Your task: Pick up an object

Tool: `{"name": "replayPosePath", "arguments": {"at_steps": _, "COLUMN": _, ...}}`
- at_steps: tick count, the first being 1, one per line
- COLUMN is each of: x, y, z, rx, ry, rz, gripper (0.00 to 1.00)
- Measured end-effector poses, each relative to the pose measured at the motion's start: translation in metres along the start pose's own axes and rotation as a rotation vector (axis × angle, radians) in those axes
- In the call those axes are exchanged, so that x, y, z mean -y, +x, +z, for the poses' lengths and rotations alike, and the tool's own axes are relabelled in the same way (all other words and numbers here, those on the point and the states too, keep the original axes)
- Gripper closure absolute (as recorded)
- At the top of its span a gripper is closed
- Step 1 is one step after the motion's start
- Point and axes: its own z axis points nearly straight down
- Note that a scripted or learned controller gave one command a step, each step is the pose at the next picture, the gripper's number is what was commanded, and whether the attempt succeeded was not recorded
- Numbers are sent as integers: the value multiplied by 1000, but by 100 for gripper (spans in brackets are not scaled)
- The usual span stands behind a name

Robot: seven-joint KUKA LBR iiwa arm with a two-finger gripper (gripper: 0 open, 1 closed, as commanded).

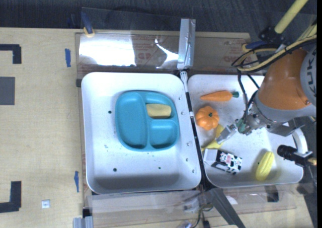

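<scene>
The right bin (282,179) holds a carrot (217,96), a small orange pumpkin (207,118), a yellow banana-like piece (213,142), a black-and-white toy (228,161) and a yellow oblong fruit (264,165). My gripper (227,132) hangs low in this bin, just right of the pumpkin, with its tip right at the upper end of the yellow piece. I cannot make out whether it touches that piece. The orange-banded arm (284,88) covers the bin's upper right part.
The left bin (95,136) carries a blue divided plate (135,121) with a pale yellow food piece (159,110) in its upper right compartment. A ridge (192,131) separates the two bins. Cables (256,56) and a yellow rod (297,3) lie behind the right bin.
</scene>
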Motion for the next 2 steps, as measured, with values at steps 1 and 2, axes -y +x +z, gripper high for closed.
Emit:
{"name": "replayPosePath", "arguments": {"at_steps": 1, "x": -50, "y": -12, "z": 33, "rx": 6, "ry": -9, "rz": -100, "gripper": 0}}
{"name": "replayPosePath", "arguments": {"at_steps": 2, "x": -52, "y": -13, "z": 20, "rx": 11, "ry": -18, "rz": -98, "gripper": 100}}
